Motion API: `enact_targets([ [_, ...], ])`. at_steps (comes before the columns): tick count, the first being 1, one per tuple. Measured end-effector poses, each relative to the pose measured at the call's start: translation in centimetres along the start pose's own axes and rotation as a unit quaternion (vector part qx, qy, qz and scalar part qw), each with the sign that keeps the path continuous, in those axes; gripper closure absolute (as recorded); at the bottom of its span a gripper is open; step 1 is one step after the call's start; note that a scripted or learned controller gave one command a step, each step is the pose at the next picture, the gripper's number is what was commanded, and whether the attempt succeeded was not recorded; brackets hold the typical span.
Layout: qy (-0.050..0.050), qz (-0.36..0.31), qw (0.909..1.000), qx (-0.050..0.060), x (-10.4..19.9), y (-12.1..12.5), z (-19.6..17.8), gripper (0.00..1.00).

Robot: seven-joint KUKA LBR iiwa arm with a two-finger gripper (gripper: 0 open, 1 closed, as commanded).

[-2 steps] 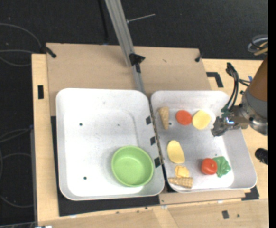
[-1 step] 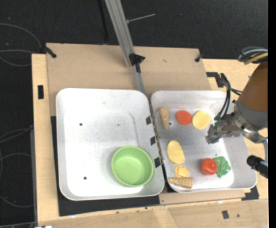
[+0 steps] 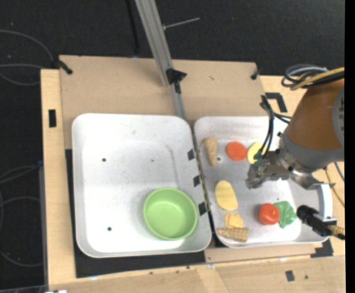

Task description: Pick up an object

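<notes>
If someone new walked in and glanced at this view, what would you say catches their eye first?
Probably the green bowl, alone near the front of the left bin. Next, the grey and orange arm reaching in from the right, its gripper low over the right bin. That bin's bright small items follow: an orange-red round piece, a yellow oval and a red and green toy.
</notes>
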State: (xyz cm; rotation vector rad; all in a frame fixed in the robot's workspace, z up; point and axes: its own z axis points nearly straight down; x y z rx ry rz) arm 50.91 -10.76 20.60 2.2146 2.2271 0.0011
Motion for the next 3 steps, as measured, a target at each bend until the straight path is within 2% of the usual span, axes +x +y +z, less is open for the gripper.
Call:
enact_targets([
  [2,0.002,-0.002,1.0,0.001,10.7,0.3,0.3,1.0],
  [3,0.001,-0.002,1.0,-0.001,16.5,0.7,-1.5,1.0],
])
